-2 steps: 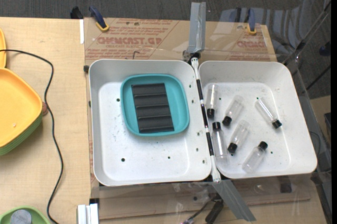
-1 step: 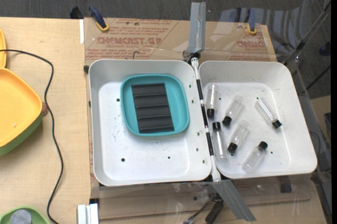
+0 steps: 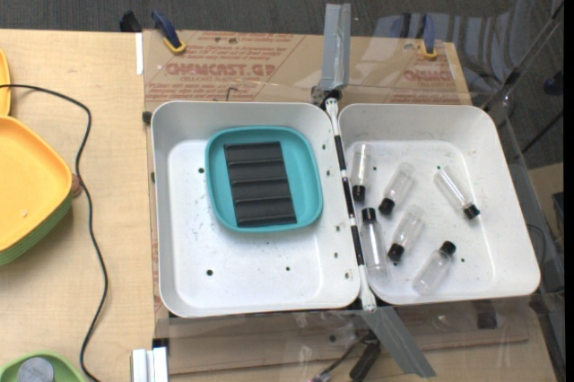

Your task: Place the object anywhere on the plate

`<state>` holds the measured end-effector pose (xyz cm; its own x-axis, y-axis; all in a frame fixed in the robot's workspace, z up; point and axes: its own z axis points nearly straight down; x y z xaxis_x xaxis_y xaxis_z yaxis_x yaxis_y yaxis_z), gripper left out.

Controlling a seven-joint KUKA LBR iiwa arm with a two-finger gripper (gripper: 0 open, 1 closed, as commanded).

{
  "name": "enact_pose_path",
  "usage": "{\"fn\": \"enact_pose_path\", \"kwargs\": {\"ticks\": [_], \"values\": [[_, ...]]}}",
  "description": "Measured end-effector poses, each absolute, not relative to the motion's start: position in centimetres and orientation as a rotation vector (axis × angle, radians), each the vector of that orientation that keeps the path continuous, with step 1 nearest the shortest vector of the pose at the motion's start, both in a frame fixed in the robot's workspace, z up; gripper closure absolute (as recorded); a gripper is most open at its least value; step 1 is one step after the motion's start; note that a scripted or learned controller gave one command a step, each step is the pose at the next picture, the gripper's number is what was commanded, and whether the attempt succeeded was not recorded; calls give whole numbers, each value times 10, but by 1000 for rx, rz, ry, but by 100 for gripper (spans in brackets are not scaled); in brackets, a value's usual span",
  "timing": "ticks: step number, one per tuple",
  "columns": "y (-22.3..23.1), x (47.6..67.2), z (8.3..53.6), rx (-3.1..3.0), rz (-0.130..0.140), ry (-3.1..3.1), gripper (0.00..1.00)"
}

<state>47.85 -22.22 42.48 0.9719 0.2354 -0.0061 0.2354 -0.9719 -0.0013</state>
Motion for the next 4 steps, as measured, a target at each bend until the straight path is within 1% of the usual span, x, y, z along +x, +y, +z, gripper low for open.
{"fn": "enact_pose_path", "kwargs": {"ticks": [1,2,3,4], "values": [[-222,478,361,-3125,10,-312,0],[-222,523,440,-3125,9,-320,0],[-222,493,440,-3125,10,-314,0],[-222,478,359,-3125,10,-311,0]]}}
